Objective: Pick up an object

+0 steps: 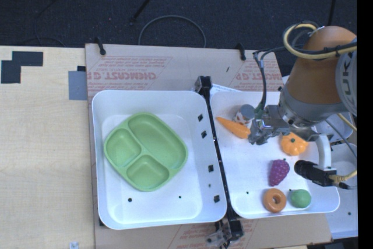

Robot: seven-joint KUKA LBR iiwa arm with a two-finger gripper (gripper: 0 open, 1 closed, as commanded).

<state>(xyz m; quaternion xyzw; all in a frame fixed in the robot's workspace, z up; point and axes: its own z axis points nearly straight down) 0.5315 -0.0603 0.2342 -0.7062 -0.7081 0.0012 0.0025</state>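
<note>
Claw (258,136), right of centre frame, sits low just beside the carrot (232,126); how it is set is unclear. Closing off-centre could nudge the carrot away. Pumpkin (292,145) and grapes (278,171) crowd lower right.

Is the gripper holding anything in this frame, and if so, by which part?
It cannot be told. The gripper sits low in the right bin, just right of the toy carrot, but nothing is visibly between its tips.
</note>
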